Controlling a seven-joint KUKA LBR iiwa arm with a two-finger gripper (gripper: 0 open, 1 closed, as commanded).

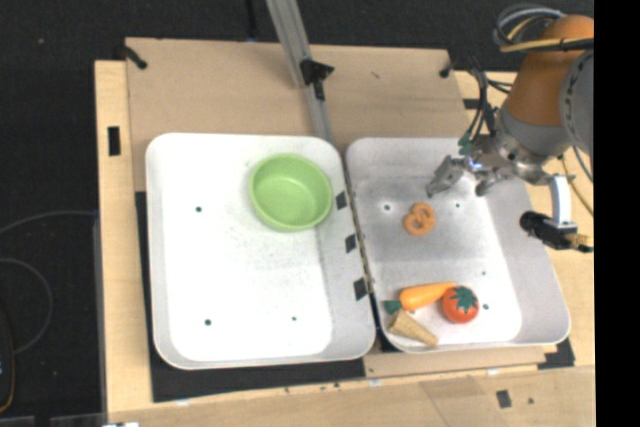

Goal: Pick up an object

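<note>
Robot arm poised over toy-filled bin, nothing lifted yet

The end effector [466, 173] hangs above the far part of the right bin [385, 165], fingers spread apart and clamped on nothing, so by the look of it the pick is yet to be made. Nearest it lies a small orange ring [420, 219], apart from the fingers; a toy carrot [426, 295], a toy tomato [460, 304] and a tan wedge [413, 328] cluster at the bin's near edge, any of them a candidate. What seems left is the descent, the closing and the lift. A green bowl [291, 192] sits in the left bin [190, 265]. Both bins rest on a pale brown worktop [200, 85], with dark floor around and a metal pole [280, 5] slanting in from above.
</note>
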